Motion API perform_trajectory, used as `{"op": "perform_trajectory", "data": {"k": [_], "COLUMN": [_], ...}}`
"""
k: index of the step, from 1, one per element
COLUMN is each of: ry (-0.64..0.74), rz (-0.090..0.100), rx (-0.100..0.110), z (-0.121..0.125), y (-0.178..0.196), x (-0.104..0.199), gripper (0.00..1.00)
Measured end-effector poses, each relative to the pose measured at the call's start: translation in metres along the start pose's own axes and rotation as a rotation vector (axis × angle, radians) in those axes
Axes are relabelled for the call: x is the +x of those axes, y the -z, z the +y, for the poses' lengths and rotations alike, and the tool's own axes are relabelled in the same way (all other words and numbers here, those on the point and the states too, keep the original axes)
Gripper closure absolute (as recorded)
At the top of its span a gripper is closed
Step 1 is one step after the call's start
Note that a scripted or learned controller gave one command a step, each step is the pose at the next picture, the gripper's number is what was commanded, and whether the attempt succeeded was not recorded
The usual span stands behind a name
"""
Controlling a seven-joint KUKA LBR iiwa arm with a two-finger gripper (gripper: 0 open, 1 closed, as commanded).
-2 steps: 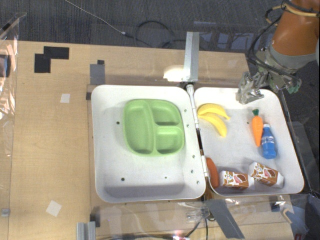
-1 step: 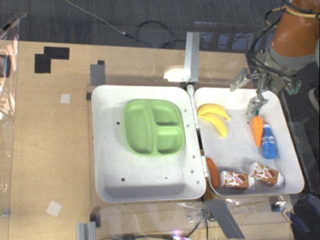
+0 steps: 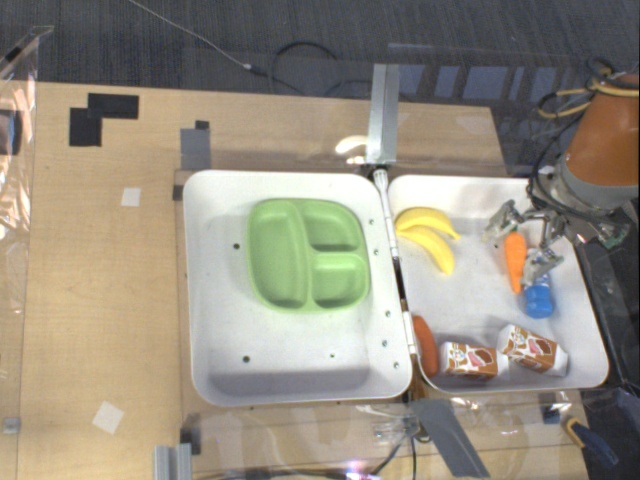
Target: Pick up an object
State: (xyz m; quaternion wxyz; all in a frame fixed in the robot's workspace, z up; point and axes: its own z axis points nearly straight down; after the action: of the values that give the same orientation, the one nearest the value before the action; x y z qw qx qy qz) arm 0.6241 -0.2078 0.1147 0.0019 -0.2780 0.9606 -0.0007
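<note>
Pale wooden bench [image 3: 100,298] under dark carpet, bearing two shallow white plastic bins side by side. In the left bin [image 3: 215,368], a green moulded plastic tray with three compartments [image 3: 305,254]. In the right bin [image 3: 470,298]: a pair of yellow toy bananas [image 3: 430,236] near the dividing wall, a slim orange toy carrot [image 3: 514,258] lying lengthwise toward the far right, a small blue bottle-like piece [image 3: 538,300] just below it, two printed cartons [image 3: 500,353] along the near wall, a reddish sausage shape [image 3: 425,340] at the near left corner. Two-finger metal gripper [image 3: 528,238] spread, straddling the carrot, one finger on each side; contact not certain, so no hold claimed. Likely light, stiff, smooth plastic, prone to rolling or slipping. Best taken across the thick middle, square to its length, clear of the blue piece.
</note>
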Motion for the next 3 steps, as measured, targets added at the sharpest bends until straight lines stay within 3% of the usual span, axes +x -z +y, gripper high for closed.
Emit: {"op": "perform_trajectory", "data": {"k": [1,2,3], "ry": [-0.067,-0.065,0.509], "rz": [-0.008,-0.018,-0.007], "rx": [0.005,0.013,0.009], "z": [0.002,0.001,-0.006], "y": [-0.025,-0.01,0.081], "x": [-0.003,-0.007,-0.015], "gripper": [0.0,1.0,1.0]}}
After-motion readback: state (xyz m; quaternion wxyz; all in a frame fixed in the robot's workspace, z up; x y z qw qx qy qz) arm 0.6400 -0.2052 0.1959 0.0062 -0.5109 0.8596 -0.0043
